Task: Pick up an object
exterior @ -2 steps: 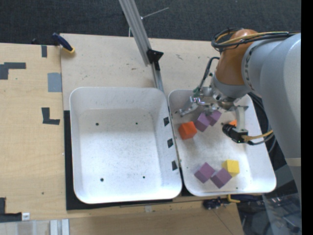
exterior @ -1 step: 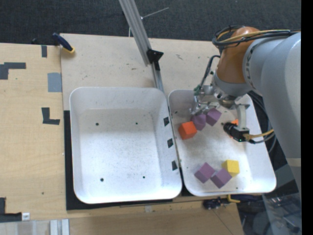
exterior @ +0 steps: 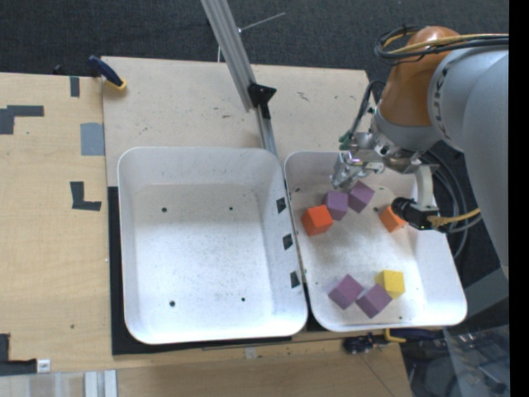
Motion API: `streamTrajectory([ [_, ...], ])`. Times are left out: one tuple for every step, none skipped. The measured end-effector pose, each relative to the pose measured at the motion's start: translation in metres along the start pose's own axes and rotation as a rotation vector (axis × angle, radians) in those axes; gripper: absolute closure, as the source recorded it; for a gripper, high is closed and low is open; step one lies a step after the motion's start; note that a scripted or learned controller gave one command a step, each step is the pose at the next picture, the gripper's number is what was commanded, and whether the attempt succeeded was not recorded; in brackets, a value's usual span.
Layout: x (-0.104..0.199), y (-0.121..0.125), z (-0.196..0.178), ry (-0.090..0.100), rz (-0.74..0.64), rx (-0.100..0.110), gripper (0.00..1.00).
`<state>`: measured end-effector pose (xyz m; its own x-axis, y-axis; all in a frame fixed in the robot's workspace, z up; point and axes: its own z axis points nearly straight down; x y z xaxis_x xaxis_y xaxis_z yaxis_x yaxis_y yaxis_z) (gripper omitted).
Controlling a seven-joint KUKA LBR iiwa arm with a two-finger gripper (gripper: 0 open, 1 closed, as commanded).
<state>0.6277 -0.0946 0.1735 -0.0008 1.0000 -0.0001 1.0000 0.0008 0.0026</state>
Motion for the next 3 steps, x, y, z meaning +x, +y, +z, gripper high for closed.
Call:
streamTrajectory([
  [0.0,0.001,-0.053,0.0,0.0,-0.001,1.0],
  [0.001,0.0,-0.031,-0.001,0.0,0.006,1.0],
  [0.051,-0.01,-0.046,0.002,-0.005,0.004,1.0],
])
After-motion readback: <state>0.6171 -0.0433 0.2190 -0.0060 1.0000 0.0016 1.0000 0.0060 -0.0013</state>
